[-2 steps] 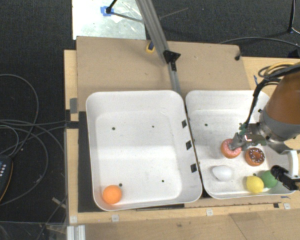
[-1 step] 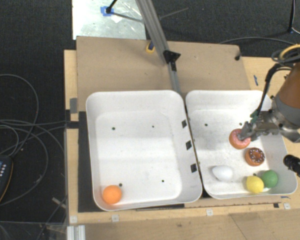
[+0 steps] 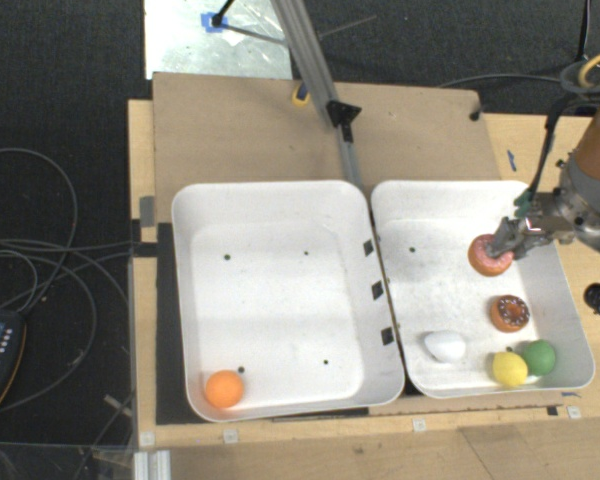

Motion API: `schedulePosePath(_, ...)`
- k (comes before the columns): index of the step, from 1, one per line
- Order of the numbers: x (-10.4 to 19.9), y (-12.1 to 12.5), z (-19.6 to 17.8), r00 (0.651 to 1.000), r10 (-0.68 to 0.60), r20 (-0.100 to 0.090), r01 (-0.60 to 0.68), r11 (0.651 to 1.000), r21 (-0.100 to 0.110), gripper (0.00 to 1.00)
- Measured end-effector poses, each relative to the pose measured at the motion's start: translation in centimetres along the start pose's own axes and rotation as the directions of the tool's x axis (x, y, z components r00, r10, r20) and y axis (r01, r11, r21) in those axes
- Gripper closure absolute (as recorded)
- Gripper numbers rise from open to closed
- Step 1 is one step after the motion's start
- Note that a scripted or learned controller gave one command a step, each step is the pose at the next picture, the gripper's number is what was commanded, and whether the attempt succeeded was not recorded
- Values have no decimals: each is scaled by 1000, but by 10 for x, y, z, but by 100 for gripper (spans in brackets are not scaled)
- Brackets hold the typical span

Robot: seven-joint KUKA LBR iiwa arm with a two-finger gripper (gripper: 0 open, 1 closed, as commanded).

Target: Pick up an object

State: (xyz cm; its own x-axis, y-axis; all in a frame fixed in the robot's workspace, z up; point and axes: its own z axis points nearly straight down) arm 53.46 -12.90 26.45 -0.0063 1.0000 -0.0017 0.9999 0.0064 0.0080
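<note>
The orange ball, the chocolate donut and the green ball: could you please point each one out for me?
orange ball [image 3: 223, 389], camera view, middle of the ball, near corner of the left bin.
chocolate donut [image 3: 509, 313], camera view, its sprinkled top, right bin.
green ball [image 3: 540, 357], camera view, its visible upper surface, beside the yellow one.

An orange ball [image 3: 223, 389] is sitting in the left bin [image 3: 270, 200], close to its near left corner. In the right bin [image 3: 430, 196], a pink-frosted doughnut [image 3: 488, 257] is lying near the right wall. A brown doughnut [image 3: 509, 313] is lying nearer the front. Along the front edge, a white lump [image 3: 445, 346], a yellow ball [image 3: 509, 368] and a green ball [image 3: 540, 357] are resting, the last two touching.
</note>
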Motion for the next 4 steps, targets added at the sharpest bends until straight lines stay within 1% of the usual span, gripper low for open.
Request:
schedulePosePath(1,47,5,2,1000,-3,-3,3,1000,6,100)
schedulePosePath(2,96,0,-2,1000,-4,-3,4,1000,6,100)
schedulePosePath(3,153,-13,11,1000,-4,-5,4,1000,8,100)
schedulePosePath(4,209,-14,27,1000,-4,-4,4,1000,9,100)
